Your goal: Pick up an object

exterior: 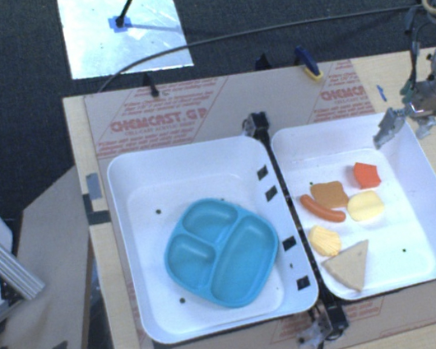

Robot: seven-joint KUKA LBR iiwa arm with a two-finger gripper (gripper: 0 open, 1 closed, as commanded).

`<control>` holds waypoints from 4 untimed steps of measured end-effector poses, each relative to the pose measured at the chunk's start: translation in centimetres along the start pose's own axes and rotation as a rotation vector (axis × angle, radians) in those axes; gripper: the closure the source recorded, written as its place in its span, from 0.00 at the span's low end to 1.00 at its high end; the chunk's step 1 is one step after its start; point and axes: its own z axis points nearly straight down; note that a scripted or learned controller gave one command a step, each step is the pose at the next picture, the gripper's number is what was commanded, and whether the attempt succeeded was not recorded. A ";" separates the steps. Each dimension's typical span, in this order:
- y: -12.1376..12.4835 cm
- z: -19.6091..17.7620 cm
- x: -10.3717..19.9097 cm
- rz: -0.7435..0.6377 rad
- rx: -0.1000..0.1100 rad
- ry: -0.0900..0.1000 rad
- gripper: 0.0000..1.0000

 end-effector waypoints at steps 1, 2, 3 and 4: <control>0.2 -0.7 0.0 -0.003 -0.011 -0.002 0.00; 0.7 3.5 -0.1 -0.001 -0.009 -0.002 0.00; 0.8 7.6 0.0 -0.001 -0.009 -0.002 0.00; 0.6 13.7 -0.4 0.000 -0.008 -0.002 0.00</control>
